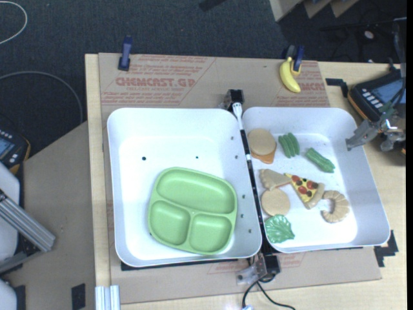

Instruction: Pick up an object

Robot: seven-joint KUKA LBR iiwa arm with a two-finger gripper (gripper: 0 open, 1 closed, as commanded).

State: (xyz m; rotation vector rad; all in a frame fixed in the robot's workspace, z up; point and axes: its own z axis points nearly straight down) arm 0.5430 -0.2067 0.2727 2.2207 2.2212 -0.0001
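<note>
The right bin (361, 173) holds several toy foods. A round sandwich (262, 144) lies at its upper left, and two green pods (289, 144) (320, 159) lie to its right. Below them are a tan wedge (272, 179), a pizza slice (304, 188), a round cookie (276, 203), a curled croissant (335, 206) and a green leaf (279, 228). My gripper (371, 133) hangs at the bin's right rim, apart from all the foods, with nothing seen in it.
In the left bin (129, 147) lies a green divided plate (192, 209). A yellow banana (290, 76) rests on the bench behind the right bin, by a blue clamp (296, 55). A second clamp (125, 53) sits at the back left.
</note>
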